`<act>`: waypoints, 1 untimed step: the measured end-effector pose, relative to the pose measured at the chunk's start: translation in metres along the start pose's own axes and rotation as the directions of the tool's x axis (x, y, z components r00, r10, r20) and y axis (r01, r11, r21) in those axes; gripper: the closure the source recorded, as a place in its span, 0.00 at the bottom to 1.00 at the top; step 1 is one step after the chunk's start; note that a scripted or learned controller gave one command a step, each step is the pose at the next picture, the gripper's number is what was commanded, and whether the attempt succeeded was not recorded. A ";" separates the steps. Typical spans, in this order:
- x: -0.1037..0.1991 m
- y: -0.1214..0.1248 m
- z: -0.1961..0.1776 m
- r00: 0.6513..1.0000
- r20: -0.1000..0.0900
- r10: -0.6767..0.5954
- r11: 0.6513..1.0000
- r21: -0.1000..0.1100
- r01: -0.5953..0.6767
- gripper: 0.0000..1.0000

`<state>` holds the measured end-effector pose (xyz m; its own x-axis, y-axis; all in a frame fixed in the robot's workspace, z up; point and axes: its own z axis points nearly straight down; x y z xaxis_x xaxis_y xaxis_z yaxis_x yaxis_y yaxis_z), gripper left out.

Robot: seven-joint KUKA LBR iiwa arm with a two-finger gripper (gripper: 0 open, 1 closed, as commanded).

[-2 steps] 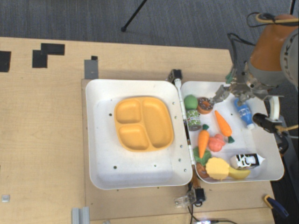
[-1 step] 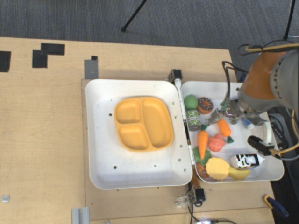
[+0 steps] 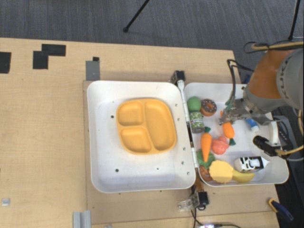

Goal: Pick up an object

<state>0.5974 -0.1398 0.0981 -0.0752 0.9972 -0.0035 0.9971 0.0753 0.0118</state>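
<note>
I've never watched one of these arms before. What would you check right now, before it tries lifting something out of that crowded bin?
1. Gripper is over the right bin, where the toys are: ok.
2. A target sits right at the gripper, the small orange carrot: ok.
3. Carrot is actually between the fingers: cannot tell, the view is too small to show it.
4. Room around the target: not ok, the pink toy lies just beside it and could get bumped.
5. Left bin is ready as a drop spot, with the yellow divided plate sitting flat in it: ok.
</note>
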 end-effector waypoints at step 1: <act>0.055 0.022 -0.102 0.998 -0.003 -0.060 0.998 0.005 0.060 1.00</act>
